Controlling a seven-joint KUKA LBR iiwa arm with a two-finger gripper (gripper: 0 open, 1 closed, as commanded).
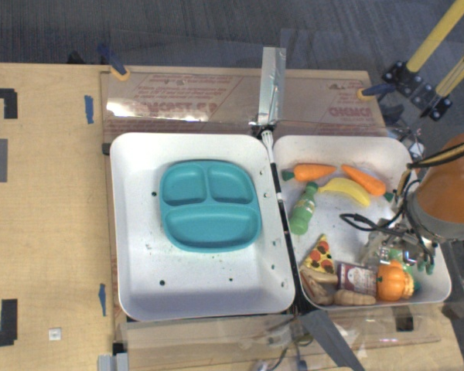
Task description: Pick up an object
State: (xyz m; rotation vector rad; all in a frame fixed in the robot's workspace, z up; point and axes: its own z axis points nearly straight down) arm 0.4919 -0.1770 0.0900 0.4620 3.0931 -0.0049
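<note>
Nearest, the small orange pumpkin (394, 280) sits in the right bin (325, 147), beside a dark can (356, 278) and pizza slice (320, 257). The gripper (398, 246) hangs just above it; I cannot tell how it's set. A teal plate (210, 205) fills the left bin (131, 230).

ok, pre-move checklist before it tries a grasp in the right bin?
1. Gripper over right bin: ok, low at its right side.
2. Finger state: cannot tell, hidden among cables.
3. Nearest target: orange pumpkin just below the gripper: ok.
4. Anything held already: cannot tell.
5. Clutter near target: not ok, a can touches the pumpkin and a pizza slice lies close.
6. Other options free: ok, green bottle, banana and two carrots lie apart further up.
</note>
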